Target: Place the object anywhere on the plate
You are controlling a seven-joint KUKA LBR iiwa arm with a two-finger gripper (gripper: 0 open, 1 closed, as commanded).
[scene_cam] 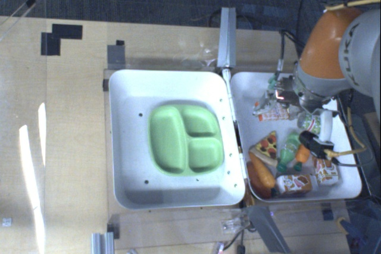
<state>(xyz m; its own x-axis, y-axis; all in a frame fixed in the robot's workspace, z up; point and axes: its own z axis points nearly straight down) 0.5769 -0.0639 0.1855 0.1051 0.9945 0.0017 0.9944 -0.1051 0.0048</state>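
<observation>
Bench [71,128], two white bins side by side, long edges touching at the middle.

Left bin [128,104]: green plate [184,140] lies flat, a little right of centre, three compartments, one long on the left and two smaller on the right. Bare white floor shows on every side of it, widest on the left and near sides. The plate's right edge is close to the wall shared with the other bin.

Right bin [244,92]: crowded toward the near end. Pizza slice [266,146] by the left wall, bun [261,174] just nearer, box [294,184] along the near wall, small carton [326,171] in the near right corner. Green bottle [290,149] mid-bin, white-and-green can [315,123] to its right. The far left corner shows bare floor.

Arm [333,56] reaches in over the right bin's far right corner. Tool [278,94] is over the far half of that bin, with a red-and-white packet [272,110] right at its tip. Cannot tell whether the tool is open or closed, nor whether the packet is lifted or lying on the floor.

Metal post [227,38] stands at the far end of the seam between the bins.
</observation>
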